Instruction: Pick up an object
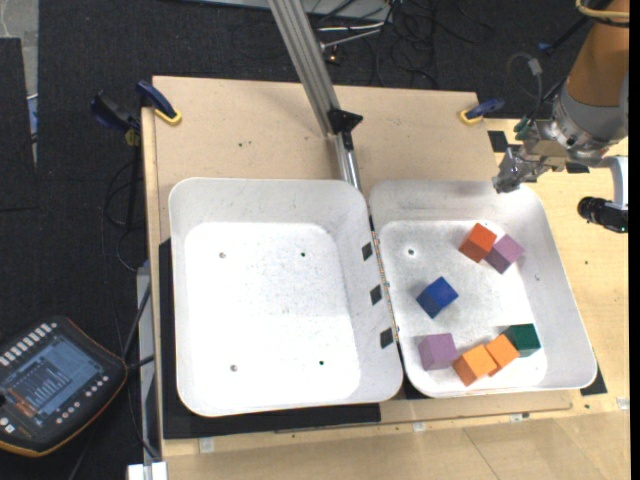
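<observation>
Several small blocks lie in the right bin (560,298). An orange block (479,241) touches a purple block (506,253) near the back. A blue block (437,296) sits in the middle. At the front, a purple block (437,350), an orange block (477,360) and a green block (522,340) form a row. My gripper (508,180) hovers over the bin's back right rim, above and behind the orange and purple pair. Nothing shows between its fingers.
The left bin (200,268) sits beside the right one on the wooden bench. A slanted metal pole (310,58) crosses behind the bins. A teach pendant (50,383) lies at the lower left, off the bench. Clamps (160,103) hold the board's back corners.
</observation>
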Robot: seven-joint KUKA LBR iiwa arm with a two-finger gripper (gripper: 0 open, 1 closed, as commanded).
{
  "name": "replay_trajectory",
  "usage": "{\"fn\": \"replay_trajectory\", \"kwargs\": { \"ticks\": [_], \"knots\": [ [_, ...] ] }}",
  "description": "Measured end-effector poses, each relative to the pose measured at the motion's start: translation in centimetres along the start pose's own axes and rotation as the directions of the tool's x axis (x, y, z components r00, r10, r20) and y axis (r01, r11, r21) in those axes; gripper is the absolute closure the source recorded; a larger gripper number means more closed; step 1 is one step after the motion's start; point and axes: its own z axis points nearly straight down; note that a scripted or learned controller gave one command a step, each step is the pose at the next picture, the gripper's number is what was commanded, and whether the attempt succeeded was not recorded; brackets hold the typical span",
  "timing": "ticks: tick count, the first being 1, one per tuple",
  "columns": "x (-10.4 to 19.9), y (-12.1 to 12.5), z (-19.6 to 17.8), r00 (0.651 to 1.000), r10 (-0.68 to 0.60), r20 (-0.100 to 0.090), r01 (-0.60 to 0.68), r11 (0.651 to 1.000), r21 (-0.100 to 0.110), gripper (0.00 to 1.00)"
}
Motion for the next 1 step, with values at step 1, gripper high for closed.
{"fn": "replay_trajectory", "kwargs": {
  "ticks": [1],
  "knots": [
    [-0.01,0.17,-3.75,1.0,-0.002,-0.001,0.002,1.0,0.001,1.0]
  ]
}}
